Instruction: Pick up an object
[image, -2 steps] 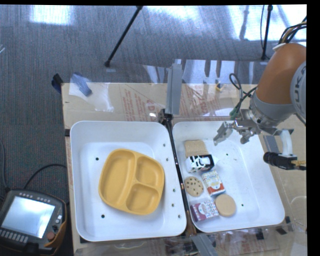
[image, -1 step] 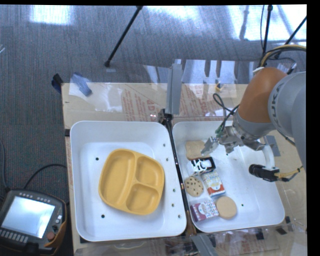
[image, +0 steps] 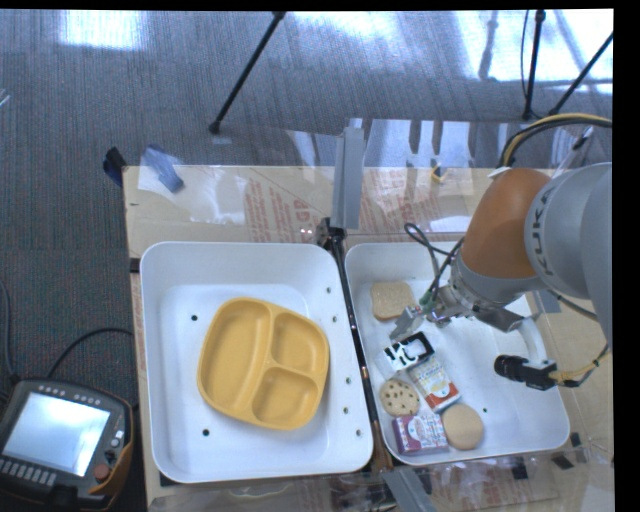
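**Pick not yet made**

Tabletop bins: right bin holding the items. Hand is hovering low between toast slice and black-and-white packet; can't tell its state. Nothing is looking lifted; grasp and raise remaining.

Bench under two white bins.
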